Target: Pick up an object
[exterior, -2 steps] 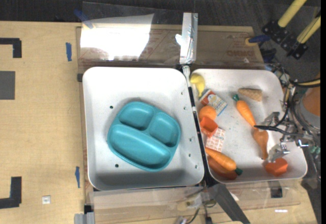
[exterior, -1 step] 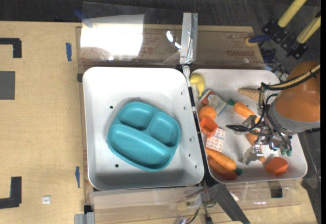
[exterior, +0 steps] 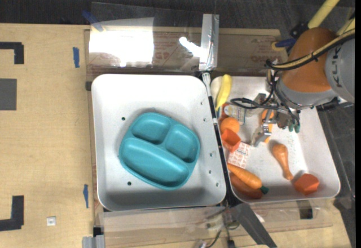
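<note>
My gripper (exterior: 263, 130) hangs low inside the right bin (exterior: 326, 151), near its middle. Close on its left lies an orange round piece (exterior: 229, 131), and a white packet with red print (exterior: 241, 155) sits just below it. A tan drumstick (exterior: 281, 158) lies to its lower right. The carrot (exterior: 246, 178) rests along the bin's front left, and an orange-red fruit (exterior: 307, 183) sits at the front right. A yellow banana (exterior: 223, 90) lies at the back left corner. Nothing shows as held.
The left bin (exterior: 107, 100) holds a teal divided plate (exterior: 159, 148). The grey arm with its orange band (exterior: 307, 63) and looping cables reaches over the right bin's back right. A clear plastic sheet (exterior: 149, 44) stands behind the left bin.
</note>
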Robot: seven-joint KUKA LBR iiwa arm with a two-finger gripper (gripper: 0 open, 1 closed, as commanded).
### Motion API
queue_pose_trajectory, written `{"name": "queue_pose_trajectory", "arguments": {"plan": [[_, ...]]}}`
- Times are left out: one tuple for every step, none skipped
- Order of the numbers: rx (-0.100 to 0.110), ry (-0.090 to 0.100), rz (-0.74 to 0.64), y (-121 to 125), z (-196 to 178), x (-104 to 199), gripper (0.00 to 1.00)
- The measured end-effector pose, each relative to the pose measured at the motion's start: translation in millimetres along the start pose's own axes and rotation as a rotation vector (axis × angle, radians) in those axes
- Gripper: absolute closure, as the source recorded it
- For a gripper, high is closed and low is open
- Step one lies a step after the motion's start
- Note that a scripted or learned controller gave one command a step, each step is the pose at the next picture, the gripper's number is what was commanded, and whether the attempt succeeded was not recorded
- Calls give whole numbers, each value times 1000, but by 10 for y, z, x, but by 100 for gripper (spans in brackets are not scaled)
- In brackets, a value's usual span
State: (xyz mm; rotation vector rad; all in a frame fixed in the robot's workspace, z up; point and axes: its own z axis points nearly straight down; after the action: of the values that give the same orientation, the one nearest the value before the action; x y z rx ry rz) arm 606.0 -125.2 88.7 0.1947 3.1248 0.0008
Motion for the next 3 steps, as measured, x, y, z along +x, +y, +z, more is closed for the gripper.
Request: {"name": "queue_pose_trajectory", "arguments": {"plan": [[1, 1, -3, -166, -9, 533, 0], [3, -15, -6, -148, -148, 484, 100], [3, -13, -7, -144, -139, 489, 0]]}}
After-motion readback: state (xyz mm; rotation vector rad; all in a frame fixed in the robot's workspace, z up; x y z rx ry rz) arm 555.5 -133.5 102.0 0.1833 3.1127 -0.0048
